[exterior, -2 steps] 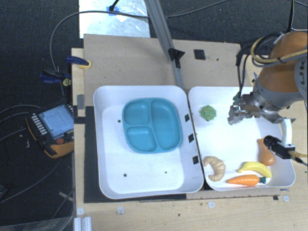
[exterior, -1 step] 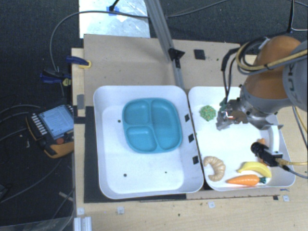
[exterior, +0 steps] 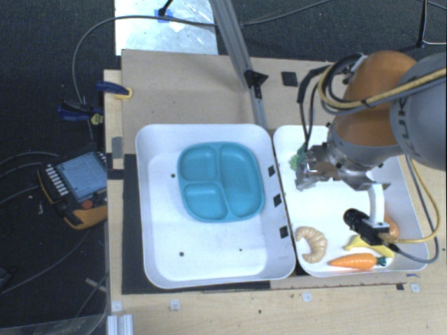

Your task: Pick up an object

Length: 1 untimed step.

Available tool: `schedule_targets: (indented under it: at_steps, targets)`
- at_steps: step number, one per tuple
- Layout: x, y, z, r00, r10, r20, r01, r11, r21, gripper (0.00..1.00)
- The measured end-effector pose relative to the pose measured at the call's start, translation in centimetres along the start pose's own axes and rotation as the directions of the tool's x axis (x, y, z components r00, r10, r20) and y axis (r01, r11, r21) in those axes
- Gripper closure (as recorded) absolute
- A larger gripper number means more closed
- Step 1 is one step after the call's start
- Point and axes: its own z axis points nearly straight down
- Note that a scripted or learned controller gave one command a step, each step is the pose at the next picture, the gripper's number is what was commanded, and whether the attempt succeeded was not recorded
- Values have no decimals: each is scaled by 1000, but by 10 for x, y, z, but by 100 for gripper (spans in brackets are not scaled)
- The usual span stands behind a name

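With the gripper (exterior: 305, 174) low at the right bin's (exterior: 288, 208) upper left, beside something green (exterior: 299, 161), fingers unreadable from here, it should centre over one item, perhaps the croissant (exterior: 312, 243) or carrot (exterior: 353, 261) at lower right.

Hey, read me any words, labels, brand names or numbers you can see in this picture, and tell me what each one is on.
No text can be read here.
The handheld device on the floor left of the bench has a screen and buttons, but any markings are too blurred to read.
The blue divided plate, the croissant and the carrot show no lettering.
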Motion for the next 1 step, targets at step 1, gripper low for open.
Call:
schedule_targets:
  at_steps: [1]
  targets:
    - [60,-11,7,1000,-1,0,1,1000,2,100]
